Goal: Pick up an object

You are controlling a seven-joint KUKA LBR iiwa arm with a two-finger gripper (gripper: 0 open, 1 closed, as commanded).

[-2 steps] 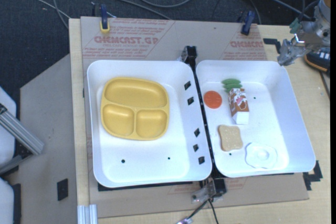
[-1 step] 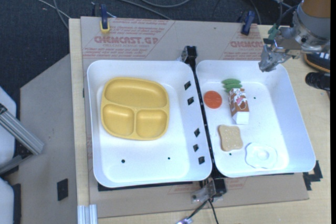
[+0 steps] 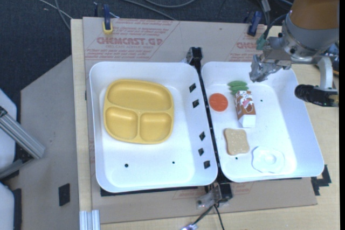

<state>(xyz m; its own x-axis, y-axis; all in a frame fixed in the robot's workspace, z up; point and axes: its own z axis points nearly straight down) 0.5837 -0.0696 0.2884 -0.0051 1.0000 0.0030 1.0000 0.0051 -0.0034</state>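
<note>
My gripper (image 3: 257,74) hangs over the back of the right bin (image 3: 302,126), just right of and above a small green item (image 3: 237,85). Nothing shows between its fingers. Below the green item stands a red and white carton (image 3: 245,107), lying lengthwise. A flat red disc (image 3: 218,102) lies to the carton's left. Toward the bin's front are a tan slice of bread (image 3: 236,141) and a white fried-egg shape (image 3: 267,159).
The left bin (image 3: 102,159) holds a yellow divided plate (image 3: 138,111) with three compartments. A black clip row (image 3: 200,116) runs along the seam between the bins. Blue clamps (image 3: 107,16) stand at the board's back edge.
</note>
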